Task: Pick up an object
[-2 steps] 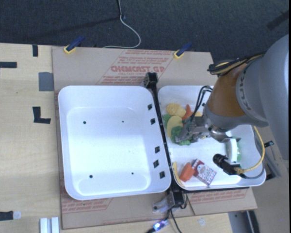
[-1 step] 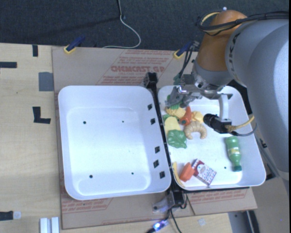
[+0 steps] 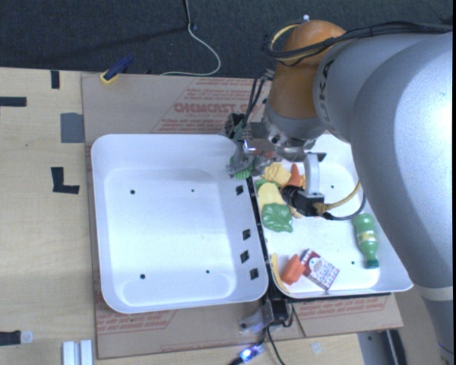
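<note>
— The yellow plastic toy piece (image 3: 274,174), where is it?
— Far end of the right white bin (image 3: 380,280), under the gripper (image 3: 277,154). Looks light, stiff, slick; I'd pinch its narrow sides.
— Gripper holding it?
— Can't tell from here.

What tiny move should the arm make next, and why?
Probably straight down a little: the two-finger gripper hangs at the far end of the right white bin, just above a heap of yellow and green toy food. Its fingers aren't clearly visible.
</note>
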{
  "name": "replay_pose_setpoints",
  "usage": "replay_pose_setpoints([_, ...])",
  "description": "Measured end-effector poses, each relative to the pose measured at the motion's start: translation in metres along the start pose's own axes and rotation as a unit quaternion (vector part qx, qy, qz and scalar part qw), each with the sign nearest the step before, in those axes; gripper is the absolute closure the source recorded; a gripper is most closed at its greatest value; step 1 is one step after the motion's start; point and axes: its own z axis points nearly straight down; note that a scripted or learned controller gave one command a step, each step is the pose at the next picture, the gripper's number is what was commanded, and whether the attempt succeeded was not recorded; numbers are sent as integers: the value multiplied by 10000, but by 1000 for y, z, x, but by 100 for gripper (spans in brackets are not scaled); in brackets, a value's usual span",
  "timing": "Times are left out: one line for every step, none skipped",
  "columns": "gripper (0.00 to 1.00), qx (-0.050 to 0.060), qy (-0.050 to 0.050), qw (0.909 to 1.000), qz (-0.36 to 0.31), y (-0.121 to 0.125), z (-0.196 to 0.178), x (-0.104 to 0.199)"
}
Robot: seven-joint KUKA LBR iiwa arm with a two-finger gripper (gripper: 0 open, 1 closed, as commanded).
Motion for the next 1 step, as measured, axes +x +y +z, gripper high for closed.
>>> replay_pose_setpoints([100, -60, -15, 10000, 21, 54, -79, 6])
